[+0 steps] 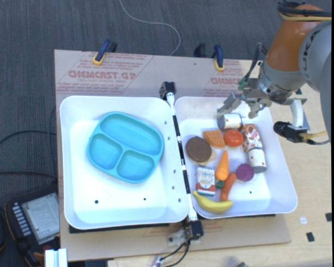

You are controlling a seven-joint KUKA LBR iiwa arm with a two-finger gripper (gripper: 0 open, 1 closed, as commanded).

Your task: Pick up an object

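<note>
your gripper hangs over the far end of the right bin, fingers spread, pinching nothing. just below it lies a small white cylinder, close to the fingertips. the rest of the toy food sits nearer you: tomato, cookie, carrot, banana. the blue tray rests in the left bin.

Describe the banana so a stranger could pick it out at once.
Start at the right bin, the one crowded with toy food. Go to its near edge, below the small carton. The banana lies there: the one yellow, curved piece.
</note>
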